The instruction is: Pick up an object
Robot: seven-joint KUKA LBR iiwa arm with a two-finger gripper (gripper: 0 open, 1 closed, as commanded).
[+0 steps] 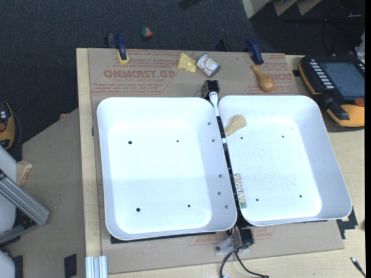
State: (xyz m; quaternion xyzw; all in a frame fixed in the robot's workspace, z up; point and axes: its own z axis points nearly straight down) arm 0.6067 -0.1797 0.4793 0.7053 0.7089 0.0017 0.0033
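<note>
Camera view looks down on a brown board (145, 74) that carries both bins. I take the right white bin (290, 178) as the landmark. Just left of it, edge touching edge, lies the left white bin (156, 172). Behind the landmark's far left corner, on the board, rest a yellow scrap (186, 63) and a small silver-white box (208, 65). Inside the landmark, close to that same far left corner, lies a tan cone-shaped piece (235, 124); I judge this is the thing to pick. Behind the landmark's far rim lies a wooden knob (264, 79). I cannot tell whether the claw is spread or pressed together. The tan piece rests on the bin floor, so the whole pick is not yet done: approach, grasp and lift.
</note>
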